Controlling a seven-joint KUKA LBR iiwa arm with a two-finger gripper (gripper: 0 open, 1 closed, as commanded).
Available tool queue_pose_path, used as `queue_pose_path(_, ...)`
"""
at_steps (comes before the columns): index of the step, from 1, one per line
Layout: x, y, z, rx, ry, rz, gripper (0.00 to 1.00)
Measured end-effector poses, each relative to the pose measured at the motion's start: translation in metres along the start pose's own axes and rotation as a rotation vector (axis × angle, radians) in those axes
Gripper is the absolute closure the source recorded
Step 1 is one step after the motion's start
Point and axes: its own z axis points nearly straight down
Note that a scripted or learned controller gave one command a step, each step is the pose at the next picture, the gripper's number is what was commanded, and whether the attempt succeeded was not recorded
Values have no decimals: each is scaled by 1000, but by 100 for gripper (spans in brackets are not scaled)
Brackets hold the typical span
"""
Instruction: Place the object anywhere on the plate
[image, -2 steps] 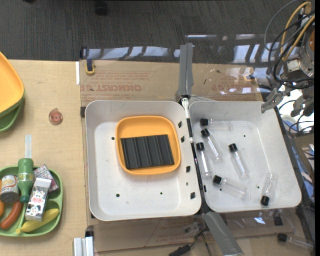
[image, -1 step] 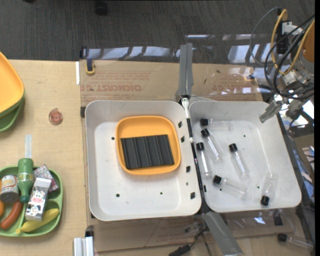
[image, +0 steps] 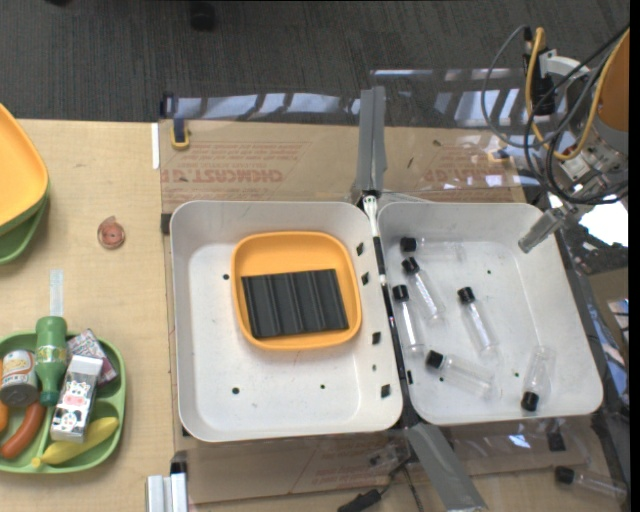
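The left white bin (image: 195, 330) holds an orange plate (image: 296, 251), seated toward the bin's 12 o'clock half and roughly centred side to side. A dark grey ribbed slab (image: 296, 303) lies flat on the plate, covering most of its floor and reaching toward the plate's 6 o'clock rim. The right white bin (image: 570, 375) holds several clear tubes with black caps, all lying down and scattered: one tube (image: 423, 291) at about 9 o'clock near the divider, a second tube (image: 476, 321) near the bin's centre, a third tube (image: 458, 371) at about 7 o'clock, and a fourth tube (image: 536, 379) at about 5 o'clock close to the rim. The pincer (image: 540, 232) sits at the right bin's 2 o'clock corner, above the rim, pointing in toward the bin; nothing is seen between its tips, and whether they are apart or together cannot be told. The arm (image: 610, 95) enters from 3 o'clock with cables bundled around it. On the surface (image: 100, 180) at 9 o'clock, outside the bins, stands a green tray (image: 105, 425) of toy food.
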Motion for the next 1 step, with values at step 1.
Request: queue_pose_path(1,-1,0,10,-1,-1,-202,0)
